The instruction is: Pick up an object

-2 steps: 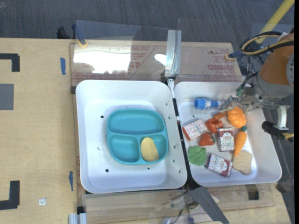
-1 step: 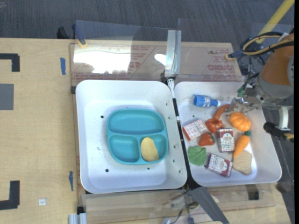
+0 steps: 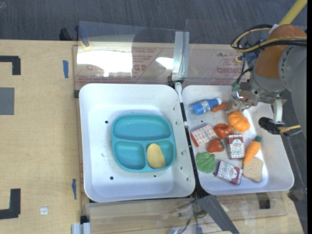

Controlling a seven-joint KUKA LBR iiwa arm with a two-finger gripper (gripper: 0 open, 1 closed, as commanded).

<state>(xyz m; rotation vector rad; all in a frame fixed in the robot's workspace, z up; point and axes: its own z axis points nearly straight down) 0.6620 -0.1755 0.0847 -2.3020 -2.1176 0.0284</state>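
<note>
Left of centre, a teal tray (image 3: 141, 130) holds a yellow potato (image 3: 155, 156). At right, small plastic toy foods crowd the right bin (image 3: 280, 172). Nearest the end effector (image 3: 240, 97) sits a pumpkin (image 3: 239, 121), probably light, hard, slippery; grip its sides. Finger state: cannot tell.

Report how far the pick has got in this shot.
Done: the arm has reached over the right bin, its gripper low at the bin's far end beside the blue bottle and the orange pumpkin. In hand: nothing visibly between the fingers. Left: the grasp and lift; the toys lie in the bin, and the yellow potato sits in the teal tray.
</note>
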